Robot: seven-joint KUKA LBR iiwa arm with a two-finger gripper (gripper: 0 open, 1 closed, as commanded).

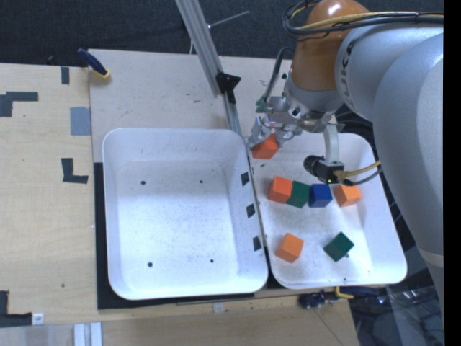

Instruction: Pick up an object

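Note:
My gripper [265, 140] hangs over the far left corner of the right bin [374, 265], shut on an orange block [266, 148] that sits between its fingers, lifted above the bin floor. In the right bin lie an orange block [280, 189], a green block [298, 194], a blue block [320, 194] and another orange block [348, 194] in a row. Nearer the front rest an orange block [290, 246] and a green block [338, 246].
The left bin [115, 193] stands beside the right one, sharing a raised middle wall. A slanted metal pole [205, 49] rises behind the bins. A blue and yellow clamp [94, 63] lies at the bench's far left.

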